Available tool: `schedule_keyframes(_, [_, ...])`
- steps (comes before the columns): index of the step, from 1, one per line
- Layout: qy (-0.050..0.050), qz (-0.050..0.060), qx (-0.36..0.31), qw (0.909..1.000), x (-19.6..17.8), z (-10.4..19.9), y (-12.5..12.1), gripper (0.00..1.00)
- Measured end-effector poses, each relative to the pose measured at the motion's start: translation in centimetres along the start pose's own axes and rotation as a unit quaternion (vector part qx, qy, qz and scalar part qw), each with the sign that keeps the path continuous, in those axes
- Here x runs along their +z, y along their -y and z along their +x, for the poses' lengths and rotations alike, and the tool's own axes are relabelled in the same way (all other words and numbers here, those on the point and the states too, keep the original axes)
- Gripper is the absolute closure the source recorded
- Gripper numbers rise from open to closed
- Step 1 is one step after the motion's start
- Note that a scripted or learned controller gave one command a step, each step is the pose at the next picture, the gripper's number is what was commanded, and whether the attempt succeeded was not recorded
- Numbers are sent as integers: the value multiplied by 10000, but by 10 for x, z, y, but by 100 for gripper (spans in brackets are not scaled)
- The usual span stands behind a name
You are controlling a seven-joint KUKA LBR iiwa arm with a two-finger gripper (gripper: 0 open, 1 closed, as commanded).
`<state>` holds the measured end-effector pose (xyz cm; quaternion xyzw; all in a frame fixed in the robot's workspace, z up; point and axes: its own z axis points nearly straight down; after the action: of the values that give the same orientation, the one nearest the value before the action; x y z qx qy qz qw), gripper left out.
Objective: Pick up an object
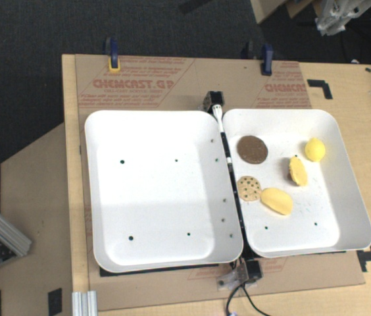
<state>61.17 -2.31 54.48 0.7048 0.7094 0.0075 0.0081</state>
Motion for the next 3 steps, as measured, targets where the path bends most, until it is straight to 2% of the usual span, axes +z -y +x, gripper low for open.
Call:
schedule_keyframes(1, [-12, 180, 3, 9998, 118, 53, 41, 100])
schedule_keyframes(2, [-10, 181, -21, 9998, 230, 153, 57, 100])
schedule_keyframes(3, [-25, 51, -2, 10000, 173, 224, -31, 100])
